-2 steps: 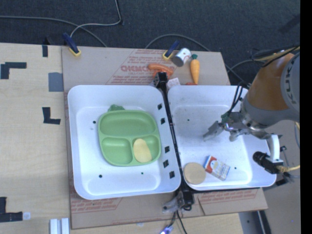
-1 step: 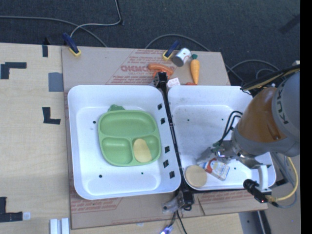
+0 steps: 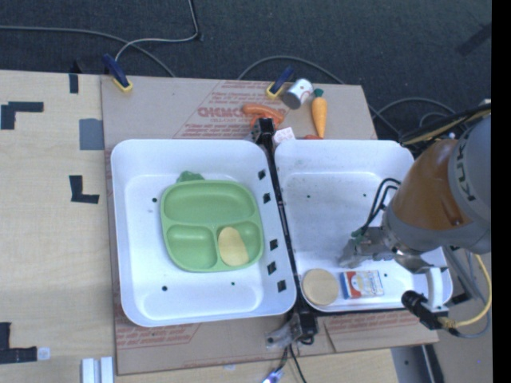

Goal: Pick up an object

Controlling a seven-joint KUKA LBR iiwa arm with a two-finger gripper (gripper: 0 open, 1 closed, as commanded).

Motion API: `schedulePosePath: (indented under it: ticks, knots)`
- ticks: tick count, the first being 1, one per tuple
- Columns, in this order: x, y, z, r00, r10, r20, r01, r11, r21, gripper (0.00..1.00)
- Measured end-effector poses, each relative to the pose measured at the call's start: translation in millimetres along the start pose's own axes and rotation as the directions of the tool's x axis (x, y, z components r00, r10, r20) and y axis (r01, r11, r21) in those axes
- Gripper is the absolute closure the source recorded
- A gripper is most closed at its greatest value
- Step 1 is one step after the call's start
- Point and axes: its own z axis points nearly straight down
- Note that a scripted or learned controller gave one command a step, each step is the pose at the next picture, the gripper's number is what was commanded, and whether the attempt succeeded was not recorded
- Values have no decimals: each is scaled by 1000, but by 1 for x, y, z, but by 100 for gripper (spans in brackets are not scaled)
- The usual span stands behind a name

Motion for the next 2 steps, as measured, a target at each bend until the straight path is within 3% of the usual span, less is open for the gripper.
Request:
schedulePosePath:
  ticks: [1, 2]
  knots:
    - [0, 0, 0, 1000, 0, 0, 0, 1000, 0, 0]
    - [-78, 62, -107, 1000, -1, 1, 1, 1000, 1, 0]
